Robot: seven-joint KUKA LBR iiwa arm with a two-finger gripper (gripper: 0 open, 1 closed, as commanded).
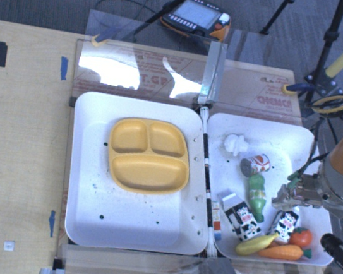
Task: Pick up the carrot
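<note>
Carrot lies in the right bin, at its near edge toward the right corner, long axis roughly along that edge. A banana touches its left end; a red tomato sits just behind its right end.

End effector is over the right bin's right side, above the toys and apart from the carrot. Finger opening cannot be told at this angle; nothing is seen between them.

Other contents of the right bin: two black-and-white cow-print cartons, one just behind the carrot and one further left; a green bottle mid-bin; a red-and-white can behind it; a white crumpled item near the far wall.

Left bin holds a yellow divided plate, three compartments, lying flat. Both bins sit on the worktop.
</note>
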